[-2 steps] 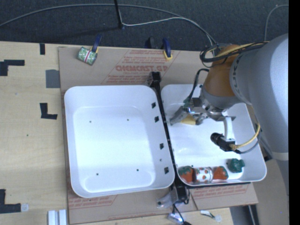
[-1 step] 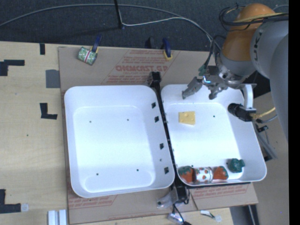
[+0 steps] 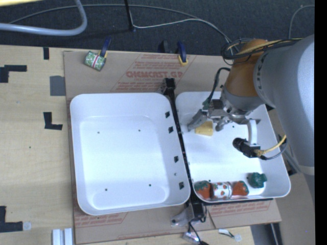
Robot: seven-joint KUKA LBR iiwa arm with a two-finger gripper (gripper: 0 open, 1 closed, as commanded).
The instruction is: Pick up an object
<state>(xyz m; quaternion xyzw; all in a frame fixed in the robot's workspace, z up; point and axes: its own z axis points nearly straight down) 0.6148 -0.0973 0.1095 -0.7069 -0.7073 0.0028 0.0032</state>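
Yellow block (image 3: 205,130) under end effector (image 3: 208,122)

Arm lowered into the right bin (image 3: 271,188), with a yellow object beneath the wrist.

The gripper (image 3: 205,120) is seen in the far part of the right bin, close to its wall shared with the left bin (image 3: 87,152). A pale yellow block (image 3: 205,130) lies just beside the jaws; a hold on it cannot be confirmed. Along the right bin's near wall a row is formed by a red-and-green item (image 3: 203,189), a red-and-white can (image 3: 221,190), an orange-red piece (image 3: 240,189) and a green item (image 3: 256,178).
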